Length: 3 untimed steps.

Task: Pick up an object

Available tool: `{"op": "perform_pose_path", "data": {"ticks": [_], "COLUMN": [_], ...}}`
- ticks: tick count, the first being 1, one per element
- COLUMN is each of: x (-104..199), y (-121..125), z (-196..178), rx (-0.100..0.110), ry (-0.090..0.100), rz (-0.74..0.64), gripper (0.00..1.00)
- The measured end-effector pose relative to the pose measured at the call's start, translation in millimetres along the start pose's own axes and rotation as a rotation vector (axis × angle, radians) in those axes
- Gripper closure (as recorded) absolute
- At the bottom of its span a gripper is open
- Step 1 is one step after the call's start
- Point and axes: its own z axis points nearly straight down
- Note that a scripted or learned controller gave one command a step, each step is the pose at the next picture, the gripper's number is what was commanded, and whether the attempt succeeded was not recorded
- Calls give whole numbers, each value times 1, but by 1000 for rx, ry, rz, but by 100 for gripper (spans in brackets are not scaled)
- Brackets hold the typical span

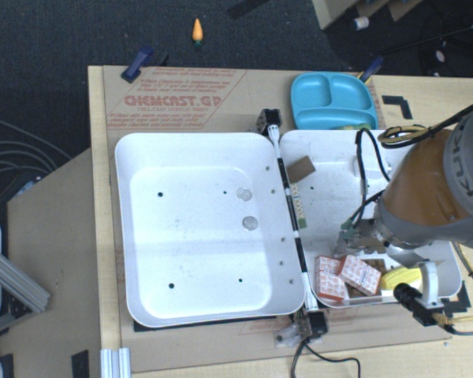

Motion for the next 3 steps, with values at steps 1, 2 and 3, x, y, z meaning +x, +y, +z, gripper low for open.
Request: {"op": "perform_pose_path", "data": {"ticks": [1,2,3], "x": [-22,-1,-2], "y": [19,14,14], "z": [-280,-79,-79], "rx": [-1,3,1], "ry": [-1,0,0], "rz": [-1,-1,-1], "gripper": [100,100,0]}}
